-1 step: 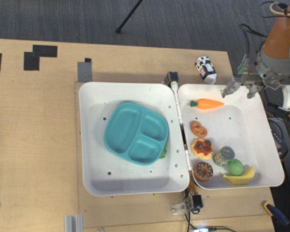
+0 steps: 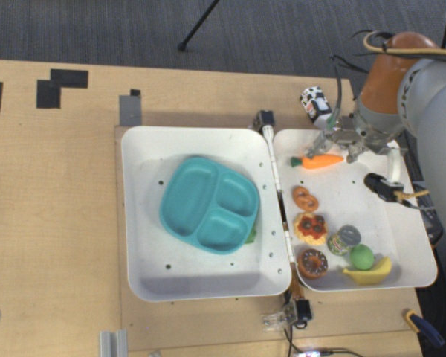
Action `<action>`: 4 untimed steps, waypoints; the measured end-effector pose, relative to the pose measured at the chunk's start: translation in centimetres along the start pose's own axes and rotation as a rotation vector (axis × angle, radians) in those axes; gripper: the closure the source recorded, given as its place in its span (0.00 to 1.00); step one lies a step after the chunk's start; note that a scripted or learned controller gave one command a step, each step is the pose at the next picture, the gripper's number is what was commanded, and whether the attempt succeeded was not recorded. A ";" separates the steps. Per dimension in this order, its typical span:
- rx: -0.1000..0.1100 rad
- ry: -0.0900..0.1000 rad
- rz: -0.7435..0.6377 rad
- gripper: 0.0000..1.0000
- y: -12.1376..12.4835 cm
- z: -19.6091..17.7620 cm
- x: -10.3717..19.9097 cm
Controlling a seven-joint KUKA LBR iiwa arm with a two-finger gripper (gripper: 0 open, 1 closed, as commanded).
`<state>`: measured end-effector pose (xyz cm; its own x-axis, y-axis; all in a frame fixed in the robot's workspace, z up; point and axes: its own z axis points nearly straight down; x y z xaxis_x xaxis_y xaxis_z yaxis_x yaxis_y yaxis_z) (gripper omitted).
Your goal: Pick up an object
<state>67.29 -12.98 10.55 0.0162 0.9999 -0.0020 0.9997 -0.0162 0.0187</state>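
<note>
Reaching in from the right with the grey arm point(image 2: 431, 103), orange band up by the wrist, bent down over the far end of the right bin point(image 2: 353, 199). Hanging the gripper point(image 2: 340, 144) just inside that bin's far rim, directly above the carrot point(image 2: 321, 162). Cannot tell from this angle whether parted or closed, nor whether touching the carrot.

In the left bin point(image 2: 145, 199): a teal divided plate point(image 2: 208, 203) set askew over most of the floor, with a scrap of something green point(image 2: 250, 235) peeking from under its near right edge.

In the right bin: the carrot lying flat across the far left corner, green top toward the left bin. Along the near rim, a banana point(image 2: 370, 271), with a green round fruit point(image 2: 362, 256) touching it and a tin can point(image 2: 347, 238) just beside that. Down the left wall, in a column: a pretzel point(image 2: 305, 197), then a red-and-yellow tart-like piece point(image 2: 311, 227), then a chocolate donut point(image 2: 312, 262) in the near corner.

Bare white floor across the middle of the right bin, between the carrot and the near cluster. Bare strips along the left bin's left and near walls. On the bench point(image 2: 52, 199), past the right bin's far rim and near the gripper: a small black-and-white spotted object point(image 2: 314, 103).
</note>
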 end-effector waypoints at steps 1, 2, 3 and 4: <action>0.013 0.004 -0.220 0.00 -4.4 1.9 4.6; 0.013 0.003 -0.220 0.00 -4.4 1.8 4.6; 0.006 0.002 -0.222 1.00 -4.1 0.6 4.6; 0.006 0.002 -0.222 0.00 -4.1 0.6 4.7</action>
<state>63.26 -8.26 9.86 -0.2042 0.9789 -0.0032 0.9789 0.2042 0.0116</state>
